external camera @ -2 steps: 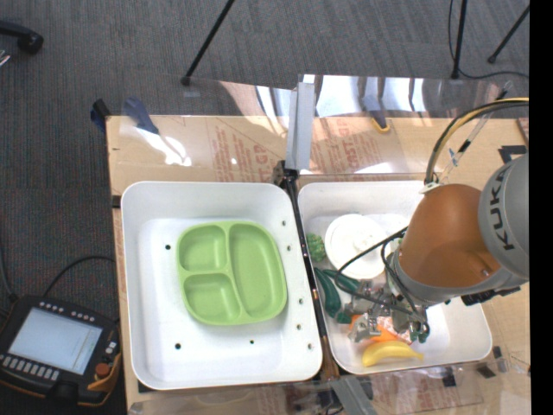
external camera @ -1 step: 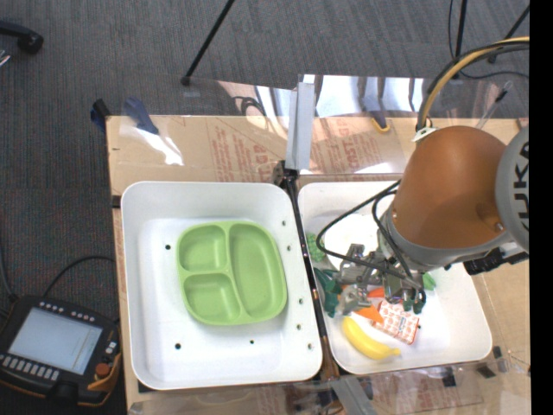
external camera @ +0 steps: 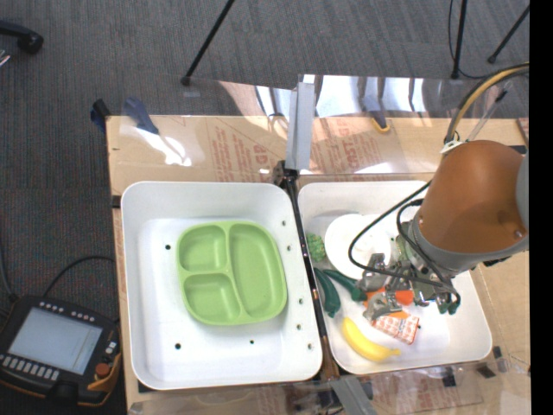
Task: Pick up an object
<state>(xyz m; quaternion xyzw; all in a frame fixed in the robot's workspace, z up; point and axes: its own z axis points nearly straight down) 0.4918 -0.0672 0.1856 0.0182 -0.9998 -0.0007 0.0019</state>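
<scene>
My gripper (external camera: pixel 393 294) hangs low over the right bin (external camera: pixel 471 340), under the arm's orange band (external camera: pixel 478 201). Its metal parts sit just above an orange and white packet (external camera: pixel 399 325). A yellow banana (external camera: pixel 366 341) lies in front of it near the bin's front wall. To its left lie a dark green leafy piece (external camera: pixel 333 288) and a light green item (external camera: pixel 316 247). A white plate (external camera: pixel 352 236) lies behind the gripper, partly hidden by cables and the arm.
The left bin (external camera: pixel 147 214) holds a light green divided tray (external camera: pixel 232 272). A metal post (external camera: pixel 300 132) rises behind the wall between the bins. A teach pendant (external camera: pixel 56 342) lies on the floor at the lower left.
</scene>
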